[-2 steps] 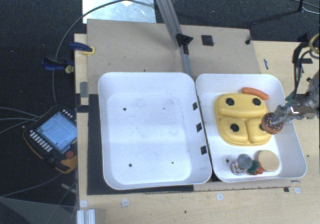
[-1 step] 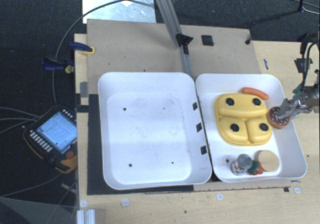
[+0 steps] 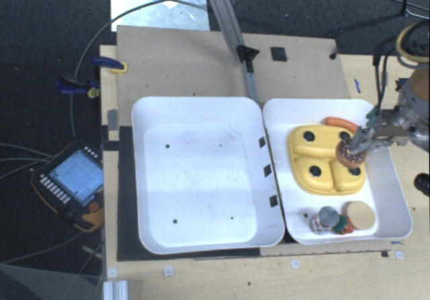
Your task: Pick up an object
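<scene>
The right bin [image 3: 396, 211] holds a large yellow moulded piece [image 3: 319, 158] with black dots. An orange-red sausage-shaped item [image 3: 338, 122] lies at its far edge. Near the bin's front wall are a small silver can [image 3: 327, 218], a tan round disc [image 3: 361, 215] and a small green and red bit [image 3: 345, 227]. My gripper [image 3: 354, 147] reaches in from the right and hangs low over the yellow piece's right side. A small brown round object [image 3: 348, 154] sits right at its tip, touching or just below it; a grasp cannot be confirmed.
The left bin [image 3: 195, 178] stands beside the right one, joined along a shared wall with black clips [image 3: 267, 170]. A grey pole [image 3: 225, 10] slants over the bench's far side. A handheld pendant [image 3: 70, 181] and cables lie left of the bench.
</scene>
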Controlling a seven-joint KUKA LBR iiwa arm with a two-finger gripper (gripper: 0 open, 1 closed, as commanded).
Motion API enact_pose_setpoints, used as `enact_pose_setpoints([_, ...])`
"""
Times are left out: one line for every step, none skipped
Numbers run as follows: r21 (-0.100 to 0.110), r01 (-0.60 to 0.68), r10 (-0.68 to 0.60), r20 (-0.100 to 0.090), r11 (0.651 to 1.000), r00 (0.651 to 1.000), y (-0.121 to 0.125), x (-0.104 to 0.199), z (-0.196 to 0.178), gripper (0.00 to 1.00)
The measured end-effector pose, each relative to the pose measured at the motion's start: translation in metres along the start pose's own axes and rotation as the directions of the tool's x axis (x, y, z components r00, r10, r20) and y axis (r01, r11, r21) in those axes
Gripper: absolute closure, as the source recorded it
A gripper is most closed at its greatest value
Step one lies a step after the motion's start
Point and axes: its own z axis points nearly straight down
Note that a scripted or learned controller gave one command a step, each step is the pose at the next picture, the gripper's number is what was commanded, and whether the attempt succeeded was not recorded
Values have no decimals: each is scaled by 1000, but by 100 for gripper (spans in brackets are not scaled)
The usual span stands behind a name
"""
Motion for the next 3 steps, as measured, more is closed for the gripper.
enact_pose_setpoints([1, -1, 1, 0, 1000, 1000, 10, 41, 7, 100])
enact_pose_setpoints([2, -1, 1, -1, 1000, 1000, 19, 88, 27, 100])
enact_pose_setpoints([4, 0, 0, -2, 1000, 1000, 27, 142, 47, 100])
